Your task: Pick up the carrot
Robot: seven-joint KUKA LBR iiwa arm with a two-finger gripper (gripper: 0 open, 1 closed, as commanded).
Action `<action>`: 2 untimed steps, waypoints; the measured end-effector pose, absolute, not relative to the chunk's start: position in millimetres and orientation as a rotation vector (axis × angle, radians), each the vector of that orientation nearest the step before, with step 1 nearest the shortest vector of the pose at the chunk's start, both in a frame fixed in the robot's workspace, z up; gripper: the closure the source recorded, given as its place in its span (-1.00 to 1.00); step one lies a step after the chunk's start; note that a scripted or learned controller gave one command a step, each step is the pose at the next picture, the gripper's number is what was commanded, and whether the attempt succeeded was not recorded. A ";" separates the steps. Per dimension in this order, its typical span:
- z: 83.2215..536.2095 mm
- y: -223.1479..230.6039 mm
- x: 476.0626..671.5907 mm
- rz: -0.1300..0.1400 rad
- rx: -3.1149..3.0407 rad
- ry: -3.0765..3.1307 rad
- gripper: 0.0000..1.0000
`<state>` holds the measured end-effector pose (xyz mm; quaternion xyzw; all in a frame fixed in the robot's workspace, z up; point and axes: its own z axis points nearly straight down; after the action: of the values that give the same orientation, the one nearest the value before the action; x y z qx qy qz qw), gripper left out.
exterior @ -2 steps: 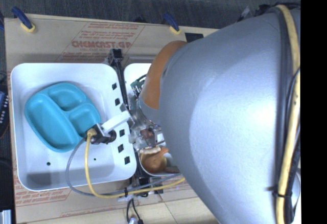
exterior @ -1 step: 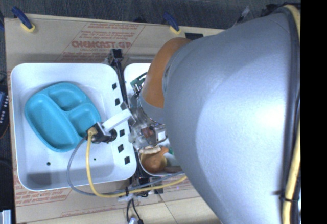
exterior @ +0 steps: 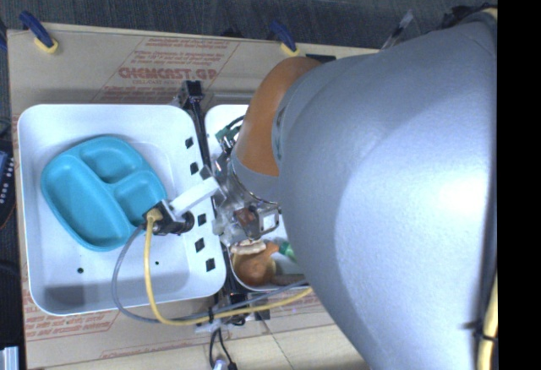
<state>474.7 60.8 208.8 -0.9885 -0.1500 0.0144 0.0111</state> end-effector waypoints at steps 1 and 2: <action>203.8 114.7 474.7 0.018 -3.090 -0.534 1.00; 151.1 113.6 474.0 0.019 -2.805 -1.399 1.00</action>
<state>474.0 113.6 151.1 -0.8949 -0.4462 0.0062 0.0034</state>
